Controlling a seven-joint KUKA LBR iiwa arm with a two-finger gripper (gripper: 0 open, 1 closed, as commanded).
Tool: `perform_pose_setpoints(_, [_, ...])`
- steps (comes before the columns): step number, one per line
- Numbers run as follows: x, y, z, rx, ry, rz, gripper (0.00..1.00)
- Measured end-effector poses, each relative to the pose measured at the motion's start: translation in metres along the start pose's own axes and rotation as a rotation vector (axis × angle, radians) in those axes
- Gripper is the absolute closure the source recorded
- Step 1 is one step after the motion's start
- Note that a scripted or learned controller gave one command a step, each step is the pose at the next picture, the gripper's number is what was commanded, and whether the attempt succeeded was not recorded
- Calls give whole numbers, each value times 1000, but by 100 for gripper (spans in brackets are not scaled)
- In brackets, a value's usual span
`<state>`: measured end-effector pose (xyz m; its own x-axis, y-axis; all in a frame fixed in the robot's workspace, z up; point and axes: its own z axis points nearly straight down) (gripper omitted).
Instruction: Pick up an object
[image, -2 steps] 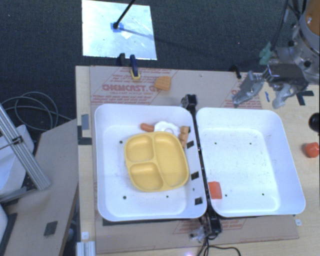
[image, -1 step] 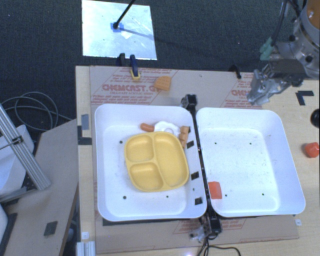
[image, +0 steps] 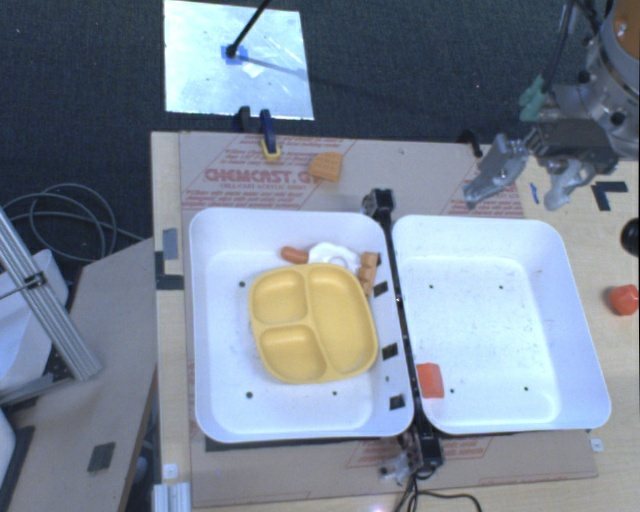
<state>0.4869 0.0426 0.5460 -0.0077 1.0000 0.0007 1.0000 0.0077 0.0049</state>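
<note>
**A:** The gripper (image: 531, 180) is up at the top right, hanging above the bench just past the far rim of the right bin (image: 560, 250). Its two fingers (image: 492, 175) are spread apart, with nothing between them.

**B:** Agreed, wide and bare. The arm (image: 610, 60) comes in from the upper right corner. So where are the objects?

**A:** Mostly in the left bin (image: 215, 300). A yellow divided plate (image: 311, 322) with three compartments sits in the middle of it, slightly turned.

**B:** And tucked just behind its far edge: a small orange sausage-shaped piece (image: 294, 255), a white item (image: 334, 255) touching the plate's rim, and a tan piece (image: 368, 270) against the bin's right wall.

**A:** Over in the right bin, one orange-red block (image: 430, 380) lies in the near left corner, well apart from the gripper.

**B:** Outside the bins, there's a tan cracker-like piece (image: 325, 166) on the board behind the left bin, and a small red-orange object (image: 623, 299) on the bench off the right bin's right side.
</note>
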Motion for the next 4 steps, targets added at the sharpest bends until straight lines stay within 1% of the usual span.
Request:
perform_pose_setpoints(1, [0, 0, -12, -4, 1, -4, 100])
perform_pose_setpoints(2, [0, 0, -11, -3, 0, -4, 0])
perform_pose_setpoints(3, [0, 1, -23, -6, 1, -8, 100])
perform_pose_setpoints(4, [0, 1, -22, -6, 1, -8, 0])
